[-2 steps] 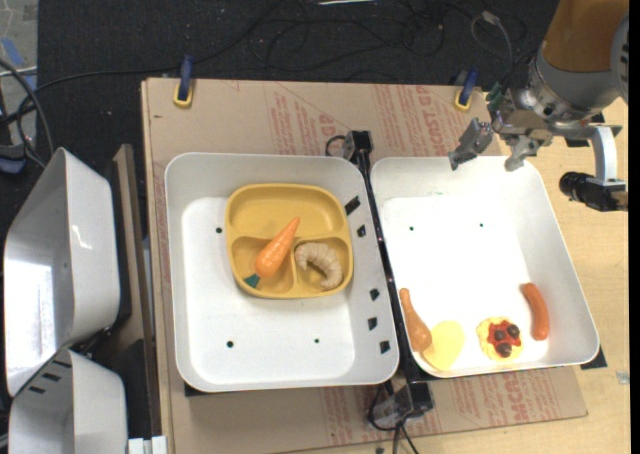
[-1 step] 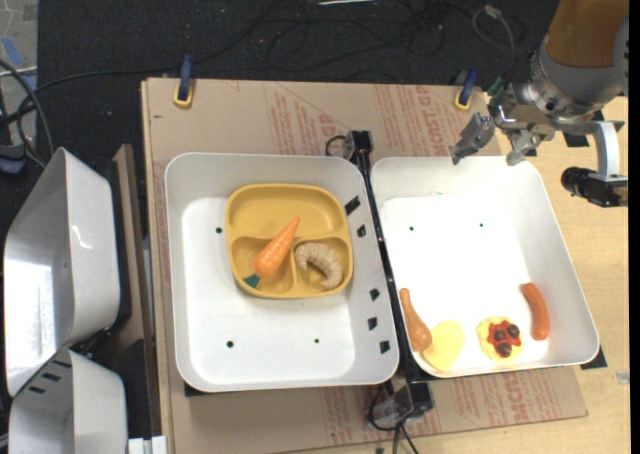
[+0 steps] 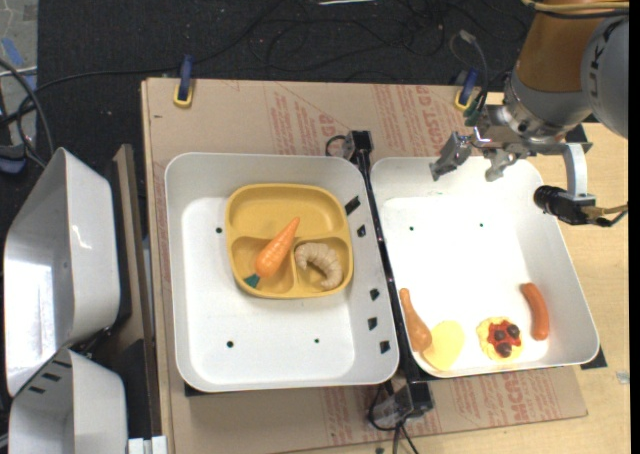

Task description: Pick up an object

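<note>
Nearest the camera, along the right bin point(image 3: 560, 242)'s front edge, four small food pieces are lying: an orange drumstick-like piece point(image 3: 414, 319) at approx 7 o'clock of the bin, a pale yellow disc point(image 3: 446, 342) touching it, a small pizza-like piece point(image 3: 500, 336) w/ red and dark toppings just beside that, and a sausage point(image 3: 537, 310) at approx 5 o'clock, set apart from the rest. Any of these is being taken as the likely pick. The sausage is being judged the easiest: prob. light, hollow plastic, stiff, smooth and a bit slippery, so a grip across its narrow middle is being favoured, jaws square to its long axis. The disc and pizza piece are being judged too flat for an easy grab.

Further back, in the left bin point(image 3: 190, 242), a yellow divided plate point(image 3: 250, 207) is sitting near centre, w/ a toy carrot point(image 3: 278, 246) leaning over its divider and a pale shrimp-like piece point(image 3: 320, 264) in the right compartment at approx 4 o'clock.

Farthest back, the gripper point(image 3: 473, 154) is being held over the right bin's far rim at approx 12 o'clock, well apart from the food pieces. Its fingers are being shown spread apart, nothing between them. No contact w/ any object is being made yet; a long reach toward the near edge is being judged as needed.
</note>
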Controlling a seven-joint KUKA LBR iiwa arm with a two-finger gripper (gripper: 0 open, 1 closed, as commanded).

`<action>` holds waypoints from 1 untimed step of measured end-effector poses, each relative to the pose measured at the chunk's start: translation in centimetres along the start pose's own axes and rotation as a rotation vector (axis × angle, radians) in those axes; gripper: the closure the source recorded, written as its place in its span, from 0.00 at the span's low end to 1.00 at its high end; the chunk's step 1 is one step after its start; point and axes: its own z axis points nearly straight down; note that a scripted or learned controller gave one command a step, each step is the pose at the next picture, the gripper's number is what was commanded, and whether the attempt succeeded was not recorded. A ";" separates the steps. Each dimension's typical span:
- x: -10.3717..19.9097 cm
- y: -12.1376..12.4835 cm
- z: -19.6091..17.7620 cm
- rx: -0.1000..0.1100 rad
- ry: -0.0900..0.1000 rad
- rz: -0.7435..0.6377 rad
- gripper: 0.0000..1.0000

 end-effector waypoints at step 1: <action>0.8 0.1 5.9 -0.001 0.000 0.000 0.00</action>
